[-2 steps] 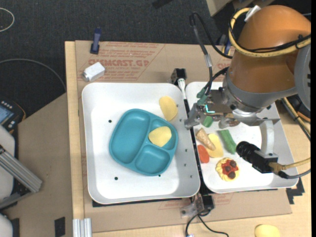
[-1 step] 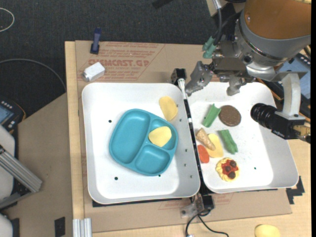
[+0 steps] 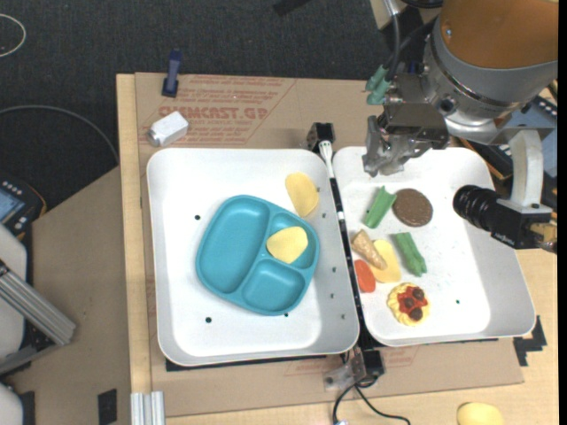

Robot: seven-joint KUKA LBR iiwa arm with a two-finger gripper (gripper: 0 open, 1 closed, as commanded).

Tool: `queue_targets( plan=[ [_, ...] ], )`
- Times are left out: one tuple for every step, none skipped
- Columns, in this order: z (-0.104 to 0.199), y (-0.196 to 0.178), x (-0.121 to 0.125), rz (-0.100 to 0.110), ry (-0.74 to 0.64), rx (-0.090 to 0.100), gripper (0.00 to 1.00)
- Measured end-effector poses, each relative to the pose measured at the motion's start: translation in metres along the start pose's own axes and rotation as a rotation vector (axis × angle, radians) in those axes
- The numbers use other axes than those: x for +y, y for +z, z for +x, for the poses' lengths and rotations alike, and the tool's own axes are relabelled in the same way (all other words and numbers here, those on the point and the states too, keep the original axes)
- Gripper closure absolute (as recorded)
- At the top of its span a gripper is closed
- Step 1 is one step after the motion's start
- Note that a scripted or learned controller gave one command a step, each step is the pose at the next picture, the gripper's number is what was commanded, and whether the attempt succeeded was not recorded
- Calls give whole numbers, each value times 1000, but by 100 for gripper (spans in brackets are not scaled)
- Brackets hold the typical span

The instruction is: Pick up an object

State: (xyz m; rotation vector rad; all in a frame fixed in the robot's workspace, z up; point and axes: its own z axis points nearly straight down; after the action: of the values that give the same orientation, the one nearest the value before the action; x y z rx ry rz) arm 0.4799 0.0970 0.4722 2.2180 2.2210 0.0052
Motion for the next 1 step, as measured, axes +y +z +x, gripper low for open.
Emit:
queue_targets(
  plan=[
    [33, -11, 0, 0, -3, 1, 100]
  ],
)
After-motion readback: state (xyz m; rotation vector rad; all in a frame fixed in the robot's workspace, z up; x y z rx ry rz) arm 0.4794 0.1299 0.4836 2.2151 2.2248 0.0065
